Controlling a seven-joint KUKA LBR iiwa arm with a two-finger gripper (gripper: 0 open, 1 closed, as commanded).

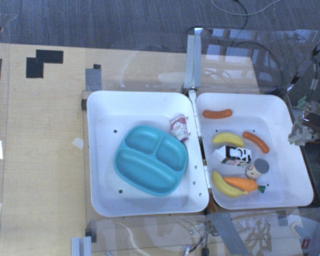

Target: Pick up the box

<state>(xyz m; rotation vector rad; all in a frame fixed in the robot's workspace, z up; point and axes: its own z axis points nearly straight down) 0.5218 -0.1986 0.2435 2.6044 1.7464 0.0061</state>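
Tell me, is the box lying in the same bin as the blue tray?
No, the box lies in the right bin, among bananas; the blue tray is in the left.

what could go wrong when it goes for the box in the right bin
1. The box is crowded: a banana just above it, a small can at its lower right and a carrot below, so the pincer may bump or grab a neighbour.
2. The box lies flat on the bin floor, so the fingers might slide off it.
3. The pincer sits at the bin's right rim and could clip the wall on its way in.
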